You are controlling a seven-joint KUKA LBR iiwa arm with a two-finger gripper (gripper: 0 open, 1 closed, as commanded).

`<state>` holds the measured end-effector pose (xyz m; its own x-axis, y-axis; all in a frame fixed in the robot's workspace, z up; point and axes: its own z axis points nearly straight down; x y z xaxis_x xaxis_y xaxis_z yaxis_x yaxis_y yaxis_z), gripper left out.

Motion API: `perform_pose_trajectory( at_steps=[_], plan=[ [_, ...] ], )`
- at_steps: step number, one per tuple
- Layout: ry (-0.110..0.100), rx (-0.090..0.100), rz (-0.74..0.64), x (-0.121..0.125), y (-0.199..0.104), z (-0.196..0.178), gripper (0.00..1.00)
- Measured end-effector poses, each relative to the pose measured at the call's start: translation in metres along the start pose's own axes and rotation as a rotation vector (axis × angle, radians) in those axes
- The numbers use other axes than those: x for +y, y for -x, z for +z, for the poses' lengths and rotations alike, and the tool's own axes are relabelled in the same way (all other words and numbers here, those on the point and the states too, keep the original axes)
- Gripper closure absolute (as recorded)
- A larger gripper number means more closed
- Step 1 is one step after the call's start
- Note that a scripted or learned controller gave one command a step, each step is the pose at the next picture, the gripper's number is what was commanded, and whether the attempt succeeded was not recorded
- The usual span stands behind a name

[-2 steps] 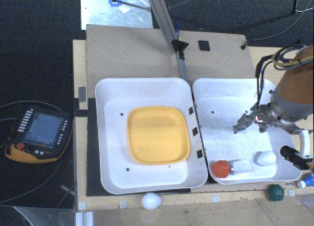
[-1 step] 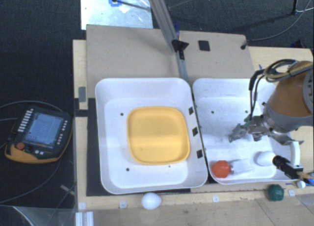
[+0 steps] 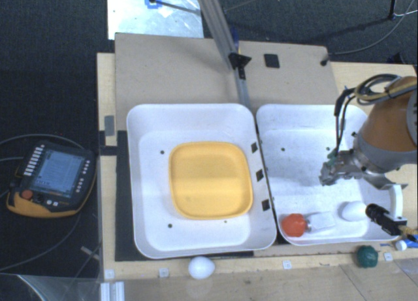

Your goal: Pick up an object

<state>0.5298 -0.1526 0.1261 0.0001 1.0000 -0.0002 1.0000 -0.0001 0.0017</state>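
Wooden bench (image 3: 307, 279), two shallow white bins. Left bin (image 3: 147, 162): square yellow plastic plate (image 3: 211, 179). Right bin (image 3: 287, 136): red ball (image 3: 294, 224), white egg-shaped object (image 3: 353, 211) near edge. Gripper (image 3: 328, 174) above right bin; grip state unclear.

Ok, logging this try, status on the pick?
Gripper low over right bin, holding nothing seen. Red ball, white egg and clear piece lie near front wall. Nothing in the way.
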Motion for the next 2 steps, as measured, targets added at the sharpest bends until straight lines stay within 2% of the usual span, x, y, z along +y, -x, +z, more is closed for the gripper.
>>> perform_pose_trajectory(
  at_steps=[1, 2],
  plan=[
    [0.003, -0.001, -0.001, 0.0, -0.002, -0.062, 1.0],
    [0.001, 0.0, -0.001, 0.007, 0.002, -0.106, 1.0]
  ],
)
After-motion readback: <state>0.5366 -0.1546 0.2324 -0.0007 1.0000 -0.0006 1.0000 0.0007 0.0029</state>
